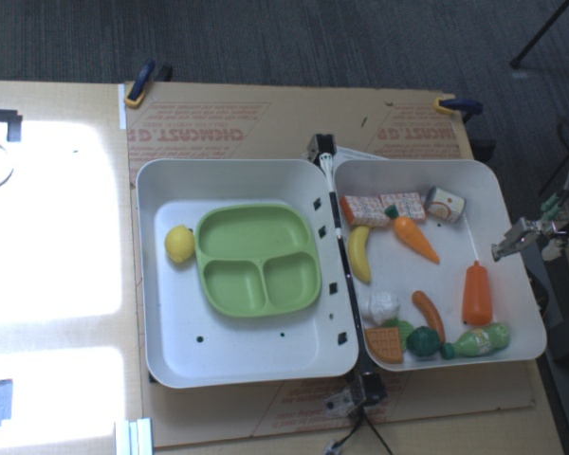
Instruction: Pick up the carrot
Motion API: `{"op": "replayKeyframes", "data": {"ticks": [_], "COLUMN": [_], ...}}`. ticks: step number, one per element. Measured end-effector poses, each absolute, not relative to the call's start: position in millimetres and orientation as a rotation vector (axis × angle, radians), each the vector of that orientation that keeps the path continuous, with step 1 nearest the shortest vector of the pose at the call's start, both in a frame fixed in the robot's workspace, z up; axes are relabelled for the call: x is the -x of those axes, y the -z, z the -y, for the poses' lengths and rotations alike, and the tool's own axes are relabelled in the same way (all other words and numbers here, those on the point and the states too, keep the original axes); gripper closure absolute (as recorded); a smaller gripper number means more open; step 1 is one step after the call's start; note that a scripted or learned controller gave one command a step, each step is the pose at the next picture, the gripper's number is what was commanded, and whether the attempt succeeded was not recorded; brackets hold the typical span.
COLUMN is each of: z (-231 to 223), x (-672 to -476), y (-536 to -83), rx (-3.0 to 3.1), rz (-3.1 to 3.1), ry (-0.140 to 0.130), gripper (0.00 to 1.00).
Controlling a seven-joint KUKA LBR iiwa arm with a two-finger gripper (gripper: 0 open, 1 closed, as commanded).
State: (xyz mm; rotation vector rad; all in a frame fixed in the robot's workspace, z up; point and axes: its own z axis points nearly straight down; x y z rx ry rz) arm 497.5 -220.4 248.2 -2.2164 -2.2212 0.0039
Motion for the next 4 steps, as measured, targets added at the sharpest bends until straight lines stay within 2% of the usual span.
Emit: {"op": "replayKeyframes", "data": {"ticks": [1,2,3,4], "z": [195.6,125.7,125.9,82.3], "x": [-588.9,-596.1,-595.6,-629.9], "y": [-164.5,-89.1,-95.2,-188.6], "rx": [2.342,2.43,2.425,2.658], "rz": [2.088,1.986,1.986,1.67], "ry": [-0.005,-0.005,-0.011,-0.009], "gripper": [0.0,0.0,1.0,1.0]}}
